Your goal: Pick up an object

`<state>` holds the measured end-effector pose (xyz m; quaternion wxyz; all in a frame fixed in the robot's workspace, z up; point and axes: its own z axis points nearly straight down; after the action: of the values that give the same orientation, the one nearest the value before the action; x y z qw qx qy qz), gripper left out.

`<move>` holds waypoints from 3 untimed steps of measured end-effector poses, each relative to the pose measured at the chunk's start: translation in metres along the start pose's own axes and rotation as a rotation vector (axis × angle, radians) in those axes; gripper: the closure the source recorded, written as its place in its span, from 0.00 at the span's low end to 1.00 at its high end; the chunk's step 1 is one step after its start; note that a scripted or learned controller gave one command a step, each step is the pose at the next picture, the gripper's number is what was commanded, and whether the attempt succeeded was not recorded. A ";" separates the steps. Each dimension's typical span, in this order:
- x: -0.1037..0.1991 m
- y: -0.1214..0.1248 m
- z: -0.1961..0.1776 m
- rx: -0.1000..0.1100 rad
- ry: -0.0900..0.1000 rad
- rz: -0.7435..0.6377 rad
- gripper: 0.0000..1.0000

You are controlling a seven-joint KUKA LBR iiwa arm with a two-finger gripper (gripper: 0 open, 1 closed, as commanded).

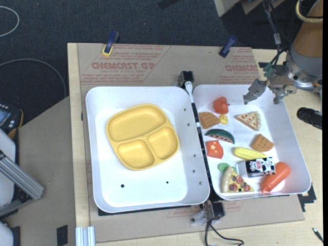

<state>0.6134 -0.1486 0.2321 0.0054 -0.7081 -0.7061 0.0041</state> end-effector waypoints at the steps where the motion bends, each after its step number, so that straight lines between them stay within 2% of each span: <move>1: 0.000 0.002 -0.009 -0.014 -0.002 -0.003 0.00; 2: 0.001 -0.008 0.045 -0.007 0.000 -0.002 0.00; 3: -0.007 -0.006 0.093 -0.007 0.000 -0.002 0.00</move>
<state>0.6059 -0.1555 0.1390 0.0027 -0.7073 -0.7069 0.0017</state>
